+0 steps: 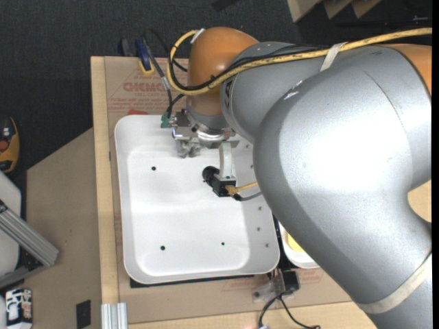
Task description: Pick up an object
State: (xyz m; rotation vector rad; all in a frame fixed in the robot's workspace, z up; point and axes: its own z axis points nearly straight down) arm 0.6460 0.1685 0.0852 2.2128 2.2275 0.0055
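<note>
Red "CHEMC…", partly hidden, on cardboard sheet (110, 101)

A single fixed camera looks down at a slant on the bench (110, 184), close above the left bin (185, 252); the arm (343, 156) crowds its right

Arm (343, 149): smooth grey shell, satin sheen with soft highlights, looks like painted metal or hard plastic. Band (216, 60) glossy orange, same smooth finish. Claw (185, 141): bare metal parts, dull shine. Left bin (171, 252): white plastic, smooth, slightly glossy. Bench (110, 184): matt brown cardboard-like sheet with red print. Cable (274, 53) along arm: yellow and black rubbery jacket. Floor (55, 33): dark, rough, carpet-like.
</note>
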